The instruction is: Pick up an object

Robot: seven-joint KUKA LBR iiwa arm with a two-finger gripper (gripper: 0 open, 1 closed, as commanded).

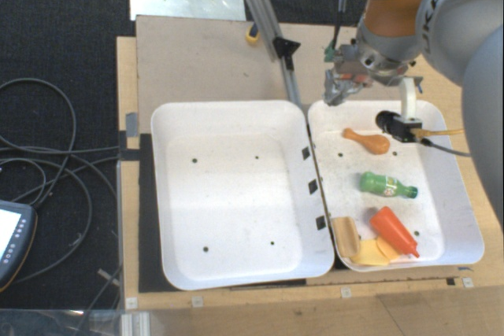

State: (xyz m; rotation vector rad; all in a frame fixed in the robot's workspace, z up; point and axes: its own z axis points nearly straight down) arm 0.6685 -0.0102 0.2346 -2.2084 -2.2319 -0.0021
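Bins of shallow white plastic sit side by side on the bench [197,59], and my arm reaches in from the right of the view. My gripper [334,95] hangs over the far left corner of the right bin [445,204], close to the wall it shares with the left bin [228,193]. Whether the gripper is apart or together I cannot tell from this angle.

Everything I could pick lies in the right bin. Nearest my gripper, but apart from it, is a tan drumstick-shaped toy [367,140] with its thin end pointing left. Nearer the camera, a green bottle [386,185] lies on its side, neck toward the right. Closer still, toward the near rim, an orange carrot-like cone [394,232] lies slantwise with its tip toward the near right. A flat yellow piece [372,252] lies just beside it, and a tan block [345,233] rests against the bin's left wall.
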